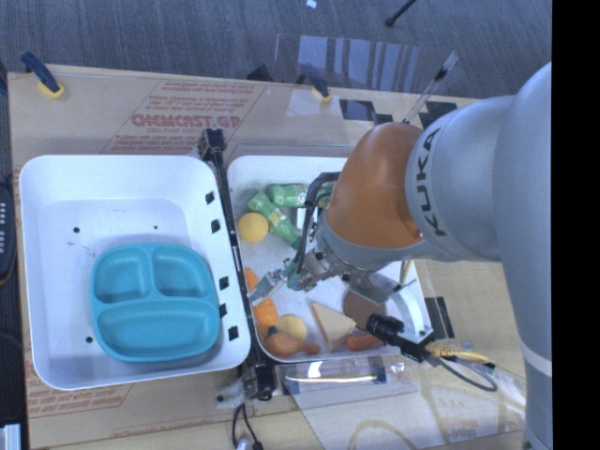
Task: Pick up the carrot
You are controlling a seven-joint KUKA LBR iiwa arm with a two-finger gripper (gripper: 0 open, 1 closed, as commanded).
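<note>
My pincer, grip unclear, hangs over the carrot, crowded by a lemon and cheese wedge.

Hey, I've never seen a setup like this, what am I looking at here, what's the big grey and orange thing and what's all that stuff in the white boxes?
This is one picture, taken by a camera fixed above a workbench and looking down at a slant. The big grey and orange thing is a robot arm reaching in from the right. Its end effector is down low inside the right bin, among toy food: a yellow ball-like fruit, green vegetables, a wedge of something pale, and the orange carrot near the bin's near left corner. The picture does not show anything gripped. The left bin holds a blue divided plate. The bins sit side by side on cardboard.
</note>
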